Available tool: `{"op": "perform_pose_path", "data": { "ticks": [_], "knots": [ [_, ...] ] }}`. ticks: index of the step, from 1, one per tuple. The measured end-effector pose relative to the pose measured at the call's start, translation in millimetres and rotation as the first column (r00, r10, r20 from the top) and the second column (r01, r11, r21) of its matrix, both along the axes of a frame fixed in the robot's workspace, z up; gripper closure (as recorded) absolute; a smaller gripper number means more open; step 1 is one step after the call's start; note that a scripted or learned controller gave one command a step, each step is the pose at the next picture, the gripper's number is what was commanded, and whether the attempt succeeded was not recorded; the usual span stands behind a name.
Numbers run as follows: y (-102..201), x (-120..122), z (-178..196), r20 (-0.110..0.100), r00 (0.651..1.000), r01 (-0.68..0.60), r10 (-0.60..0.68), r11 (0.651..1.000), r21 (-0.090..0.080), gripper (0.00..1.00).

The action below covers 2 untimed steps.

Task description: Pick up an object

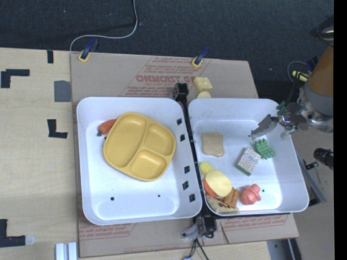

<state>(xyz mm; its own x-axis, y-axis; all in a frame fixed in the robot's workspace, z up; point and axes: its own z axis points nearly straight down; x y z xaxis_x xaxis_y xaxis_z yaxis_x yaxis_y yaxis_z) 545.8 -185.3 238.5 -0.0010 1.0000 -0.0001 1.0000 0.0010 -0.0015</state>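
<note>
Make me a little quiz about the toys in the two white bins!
1. True or false: the yellow divided plate lies in the right bin.
2. Which thing is nearest the gripper? A) the orange carrot B) the green toy C) the pink toy
3. Fill in: the tan bread slice lies in the ____ bin.

Key: 1. False, it lies in the left bin. 2. B, the green toy lies just below the gripper in the picture. 3. Right.
</note>
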Motion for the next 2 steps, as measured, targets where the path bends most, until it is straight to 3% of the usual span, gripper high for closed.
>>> {"op": "perform_pose_path", "data": {
  "ticks": [1,2],
  "knots": [
    [-21,8,-119,-0.007,1.000,0.001,-0.001,1.000,0.001,0.00],
    [36,32,-65,0.006,1.000,-0.006,0.006,1.000,0.000,0.00]
  ]
}}
